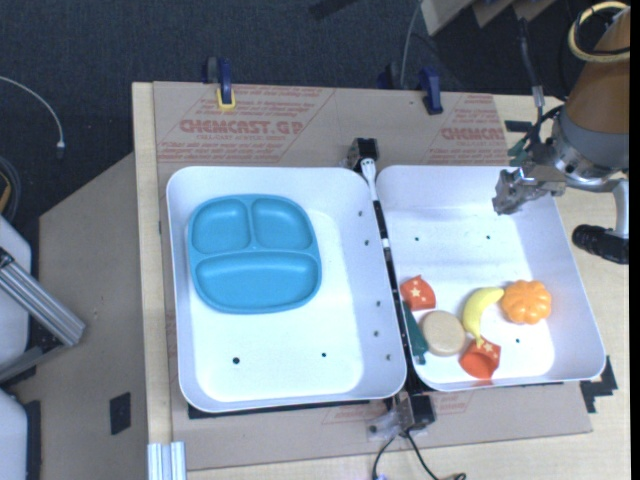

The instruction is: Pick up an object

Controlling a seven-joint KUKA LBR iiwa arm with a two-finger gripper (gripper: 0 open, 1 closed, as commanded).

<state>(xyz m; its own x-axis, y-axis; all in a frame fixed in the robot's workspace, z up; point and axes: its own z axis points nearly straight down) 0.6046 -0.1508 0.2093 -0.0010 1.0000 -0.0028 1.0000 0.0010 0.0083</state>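
A dark blue carpeted floor is surrounding a bench topped with a brown board [300,123] that is bearing red printed lettering, and two blue clamps [222,76] are gripping its far edge. Two shallow white bins are lying side by side on the board. The left bin [275,363] is holding a blue divided plate [256,252] with three compartments, sitting toward the bin's far left part.

The right bin [450,203] is carrying a cluster of toy foods in its near half. A red piece with a yellow star [419,293] is lying nearest the divider between the bins. Just beside it, a tan round disc [442,332] is resting against a yellow banana [481,308], and a small dark green piece [415,339] is touching the disc's left edge. An orange pumpkin [526,301] is sitting just right of the banana, and another red piece [480,358] is lying at the near side of the group.

The grey arm is reaching in from the right, and its gripper [510,196] is hanging over the far right part of the right bin, well apart from the toys. Nothing is sitting between its tips; whether they are spread or pressed together cannot be told.
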